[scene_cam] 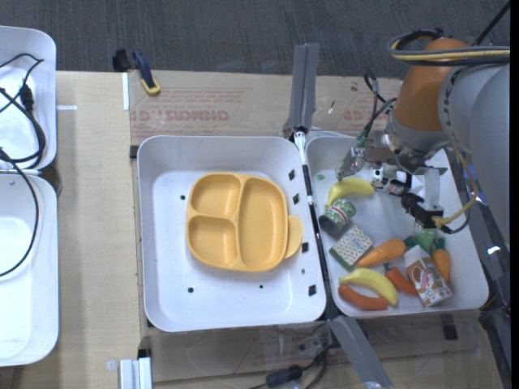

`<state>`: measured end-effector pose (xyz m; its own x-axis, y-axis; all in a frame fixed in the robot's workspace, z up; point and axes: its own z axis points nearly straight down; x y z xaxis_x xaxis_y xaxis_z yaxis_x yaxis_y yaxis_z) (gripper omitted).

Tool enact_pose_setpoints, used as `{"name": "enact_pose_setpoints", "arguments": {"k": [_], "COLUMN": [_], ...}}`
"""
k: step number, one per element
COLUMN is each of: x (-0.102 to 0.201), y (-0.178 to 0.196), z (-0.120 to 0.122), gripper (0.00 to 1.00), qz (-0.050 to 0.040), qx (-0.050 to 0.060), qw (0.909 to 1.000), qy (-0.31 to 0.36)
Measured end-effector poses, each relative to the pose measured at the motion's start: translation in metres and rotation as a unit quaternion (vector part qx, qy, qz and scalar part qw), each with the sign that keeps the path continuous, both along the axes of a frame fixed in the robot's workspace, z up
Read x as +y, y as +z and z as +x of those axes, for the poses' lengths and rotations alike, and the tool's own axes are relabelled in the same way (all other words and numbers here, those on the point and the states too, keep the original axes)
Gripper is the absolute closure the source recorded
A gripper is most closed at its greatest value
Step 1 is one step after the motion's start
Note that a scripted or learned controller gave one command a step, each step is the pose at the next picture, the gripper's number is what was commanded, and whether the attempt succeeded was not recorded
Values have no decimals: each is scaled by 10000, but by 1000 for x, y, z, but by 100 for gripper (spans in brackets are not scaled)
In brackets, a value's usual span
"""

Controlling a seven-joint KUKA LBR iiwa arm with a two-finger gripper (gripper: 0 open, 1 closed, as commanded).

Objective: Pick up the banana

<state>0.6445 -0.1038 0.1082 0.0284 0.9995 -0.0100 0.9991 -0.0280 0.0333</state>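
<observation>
two yellow bananas lie in the right bin. upper banana [350,189]: curved, flat, near the bin's top left. lower banana [371,283]: curved, resting on an orange-red item near the bottom edge.

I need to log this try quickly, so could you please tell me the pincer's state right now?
Pincer: open or shut cannot be told; it hangs just above a banana in the right bin.
</observation>
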Motion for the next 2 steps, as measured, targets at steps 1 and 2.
{"name": "enact_pose_setpoints", "arguments": {"k": [1,2], "x": [3,-3], "y": [0,0], "z": [-5,-17], "gripper": [0,0], "qz": [-19,10], "qx": [-9,-19], "qw": [9996,9996], "qy": [276,289]}}
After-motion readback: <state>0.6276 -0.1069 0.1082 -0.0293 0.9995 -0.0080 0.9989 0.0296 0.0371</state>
